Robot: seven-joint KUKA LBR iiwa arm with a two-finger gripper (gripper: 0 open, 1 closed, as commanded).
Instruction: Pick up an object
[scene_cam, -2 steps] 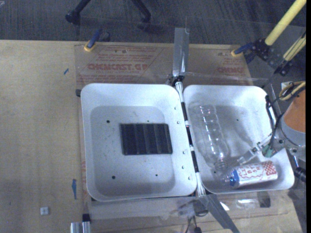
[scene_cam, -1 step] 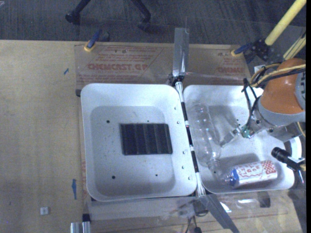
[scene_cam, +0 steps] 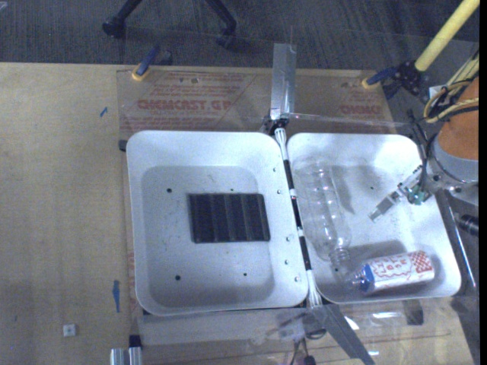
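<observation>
In the right bin [scene_cam: 380, 147] a clear plastic bottle [scene_cam: 323, 211] lies lengthwise along the left wall. A red-and-white patterned container with a blue end [scene_cam: 397, 270] lies on its side near the front wall. My gripper [scene_cam: 380, 210] hangs over the right half of this bin, slanting down and to the left, with its tip above bare bin floor. It is to the right of the bottle and above the patterned container, touching neither. In the left bin [scene_cam: 152, 166] a dark ribbed rectangular piece [scene_cam: 228, 217] lies flat in the middle.
The arm's orange band [scene_cam: 463, 131] and grey wrist stand over the right bin's right rim. A metal divider [scene_cam: 283, 74] rises behind the seam between the bins. Clamps and a yellow rod [scene_cam: 449, 25] sit at the back right of the bench.
</observation>
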